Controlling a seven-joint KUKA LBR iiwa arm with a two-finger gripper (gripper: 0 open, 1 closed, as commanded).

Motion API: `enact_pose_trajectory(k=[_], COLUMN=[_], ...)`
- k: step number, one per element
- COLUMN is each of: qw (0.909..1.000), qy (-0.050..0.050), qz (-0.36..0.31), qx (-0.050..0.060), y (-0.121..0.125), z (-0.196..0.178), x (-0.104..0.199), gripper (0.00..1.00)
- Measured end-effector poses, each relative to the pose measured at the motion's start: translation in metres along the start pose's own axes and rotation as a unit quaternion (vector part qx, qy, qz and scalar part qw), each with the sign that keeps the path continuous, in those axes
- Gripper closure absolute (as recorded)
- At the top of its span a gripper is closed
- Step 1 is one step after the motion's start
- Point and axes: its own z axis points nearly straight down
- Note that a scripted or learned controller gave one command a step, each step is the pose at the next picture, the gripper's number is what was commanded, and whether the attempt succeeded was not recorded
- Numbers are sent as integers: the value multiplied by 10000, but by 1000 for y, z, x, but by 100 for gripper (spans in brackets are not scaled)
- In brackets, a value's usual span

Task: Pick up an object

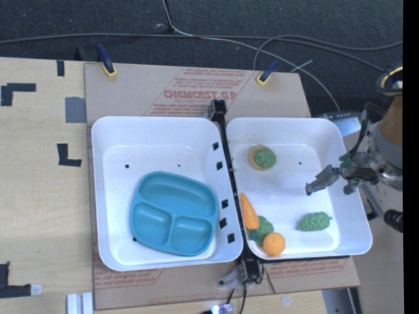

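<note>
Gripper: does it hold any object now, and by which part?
Nothing is held. The gripper hangs above the right bin, with no object between its fingers.

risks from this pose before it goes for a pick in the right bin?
1. The gripper hangs near the right bin's far-right wall; a descent there might clip the rim.
2. The carrot, the leafy green piece and the orange ball touch; a grasp there may grab two or shove them.

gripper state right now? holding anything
gripper: over the right bin, fingers spread open, nothing between them; the green bumpy toy lies below it in the bin.
</note>
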Motion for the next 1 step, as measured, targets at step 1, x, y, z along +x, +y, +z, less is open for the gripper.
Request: enact_pose_trajectory(k=[1], qw=[10000], qy=[-10], qz=[-13], qx=[-42], y=[2], z=[-4], x=[0], gripper=[0])
